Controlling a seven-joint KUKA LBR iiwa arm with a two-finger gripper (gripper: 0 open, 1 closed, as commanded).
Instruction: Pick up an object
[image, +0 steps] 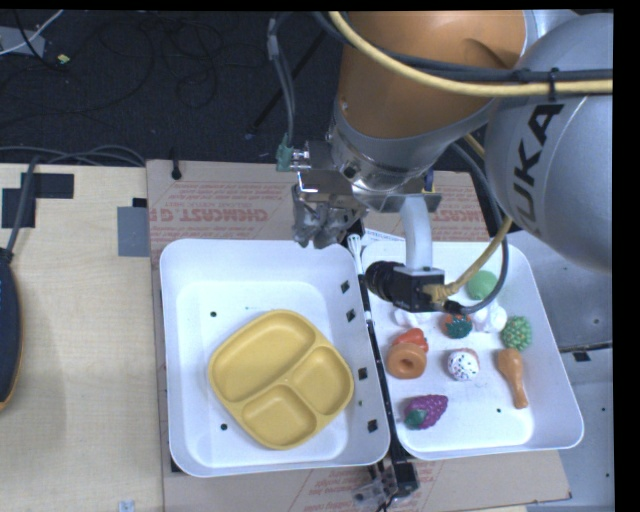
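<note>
Pale wooden bench with a sheet of brown cardboard on it carries two shallow white bins side by side. Toy food pieces lie scattered in the right bin. Near its centre an orange ring touches a red piece at its 12 o'clock. A white speckled ball sits near the ring at 3 o'clock. An orange carrot-like piece lies further toward 3 o'clock, with a bumpy green piece just beside it at 12 o'clock. A small teal piece rests at 12 o'clock from the speckled ball, and a smooth green ball lies toward the bin's far rim at about 1 o'clock. A purple berry cluster lies at 5 o'clock from the ring, apart from the rest. The left bin holds a yellow divided plate with three compartments, lying flat near its middle. The pincer hangs over the left bin's far rim, at 1 o'clock from the plate and apart from the toys; whether it is spread or pressed together cannot be told. The grey arm with its orange band looms at the view's 1 o'clock.
</note>
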